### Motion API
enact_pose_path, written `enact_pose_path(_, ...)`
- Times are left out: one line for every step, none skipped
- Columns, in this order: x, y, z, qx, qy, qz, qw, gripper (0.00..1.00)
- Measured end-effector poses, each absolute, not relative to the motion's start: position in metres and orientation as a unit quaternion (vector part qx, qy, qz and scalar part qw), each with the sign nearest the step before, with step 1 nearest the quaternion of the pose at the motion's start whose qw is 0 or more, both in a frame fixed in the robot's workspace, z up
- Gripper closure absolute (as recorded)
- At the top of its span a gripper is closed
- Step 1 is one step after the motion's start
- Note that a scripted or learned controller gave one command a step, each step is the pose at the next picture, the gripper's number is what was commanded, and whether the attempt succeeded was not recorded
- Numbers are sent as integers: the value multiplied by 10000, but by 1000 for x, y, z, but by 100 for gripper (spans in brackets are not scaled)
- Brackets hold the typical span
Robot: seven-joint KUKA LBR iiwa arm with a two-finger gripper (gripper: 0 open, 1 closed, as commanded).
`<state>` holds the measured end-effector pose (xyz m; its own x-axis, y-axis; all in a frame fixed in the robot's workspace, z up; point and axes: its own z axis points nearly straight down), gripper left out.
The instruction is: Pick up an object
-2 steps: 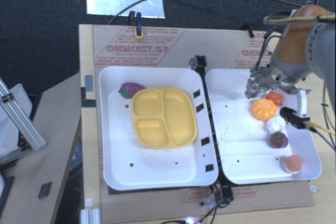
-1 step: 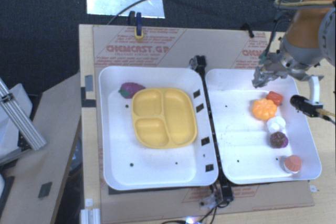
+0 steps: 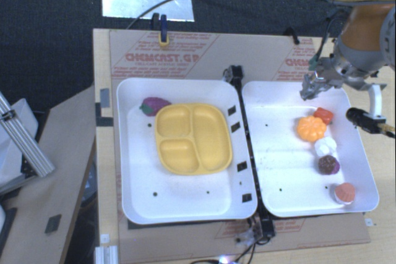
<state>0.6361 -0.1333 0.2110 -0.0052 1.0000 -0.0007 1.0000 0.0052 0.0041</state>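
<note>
My gripper hangs over the far right part of the right bin, pointing down with nothing seen between its fingers. Just below and to its right lie a small red-orange piece and an orange pumpkin-like toy. Further toward the front sit a white piece, a dark purple ball and a peach-coloured item, forming a row along the bin's right side.
The left bin holds a yellow divided plate and a purple toy at its far left corner. A black divider strip runs between the bins. Cables cross behind the bench.
</note>
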Motion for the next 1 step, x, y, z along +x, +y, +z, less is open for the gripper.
enact_pose_path(634, -79, 224, 7037, 7105, 16, 7, 100)
